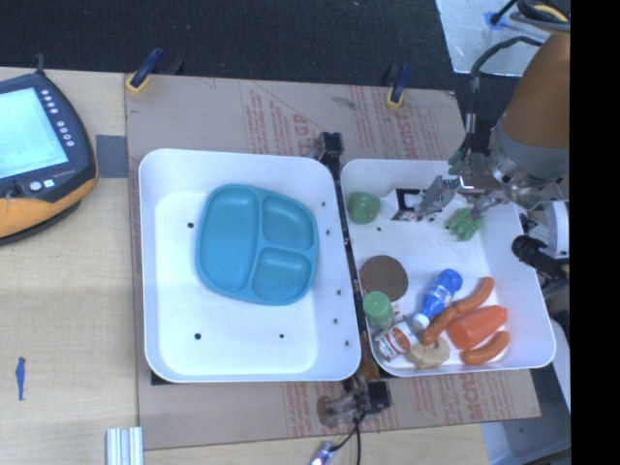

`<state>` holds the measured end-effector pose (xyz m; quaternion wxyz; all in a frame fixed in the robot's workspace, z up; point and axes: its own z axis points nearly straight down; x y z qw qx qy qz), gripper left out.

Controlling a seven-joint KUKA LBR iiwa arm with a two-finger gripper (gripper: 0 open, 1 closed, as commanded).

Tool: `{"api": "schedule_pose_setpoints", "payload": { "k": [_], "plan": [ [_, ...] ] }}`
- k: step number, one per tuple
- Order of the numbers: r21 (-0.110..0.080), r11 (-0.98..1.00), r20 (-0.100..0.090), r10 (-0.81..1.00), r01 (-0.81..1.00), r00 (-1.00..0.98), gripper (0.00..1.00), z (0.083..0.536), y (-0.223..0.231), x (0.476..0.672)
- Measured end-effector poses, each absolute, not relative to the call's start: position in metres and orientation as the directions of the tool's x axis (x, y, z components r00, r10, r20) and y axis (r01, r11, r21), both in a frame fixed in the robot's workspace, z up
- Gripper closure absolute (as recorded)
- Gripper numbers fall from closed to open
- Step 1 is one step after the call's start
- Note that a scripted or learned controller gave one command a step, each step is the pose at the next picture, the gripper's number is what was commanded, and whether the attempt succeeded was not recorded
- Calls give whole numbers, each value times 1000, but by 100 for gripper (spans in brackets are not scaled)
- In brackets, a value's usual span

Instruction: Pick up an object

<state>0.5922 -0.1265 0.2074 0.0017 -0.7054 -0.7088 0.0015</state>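
Note:
My gripper (435, 198) hangs over the back of the right bin (528, 277), open, with nothing between its fingers. Just to its right lies a small green block (463, 224). A green round piece (363, 207) sits at the bin's back left. Nearer the front are a brown disc (384, 276), a green-capped bottle (380, 313), a blue bottle (441, 294) and several orange pieces (477, 325). A tan lump (426, 355) rests at the front wall.
The left bin (165, 289) holds a blue divided plate (258, 244). A handheld control tablet (39, 153) lies on the bench at far left. Clamps (145, 69) grip the cardboard's back edge. The arm's orange band (542, 95) rises at the right.

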Motion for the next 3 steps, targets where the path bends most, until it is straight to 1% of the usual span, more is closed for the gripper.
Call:
{"api": "schedule_pose_setpoints", "payload": {
  "k": [1, 2, 3],
  "plan": [
    [5, 6, -3, 1000, 1000, -6, 0, 121, -150, 649],
    [11, 5, -4, 1000, 1000, -5, 0, 109, -143, 657],
    [14, 6, -7, 1000, 1000, -6, 100, 123, -145, 658]
  ]
}}
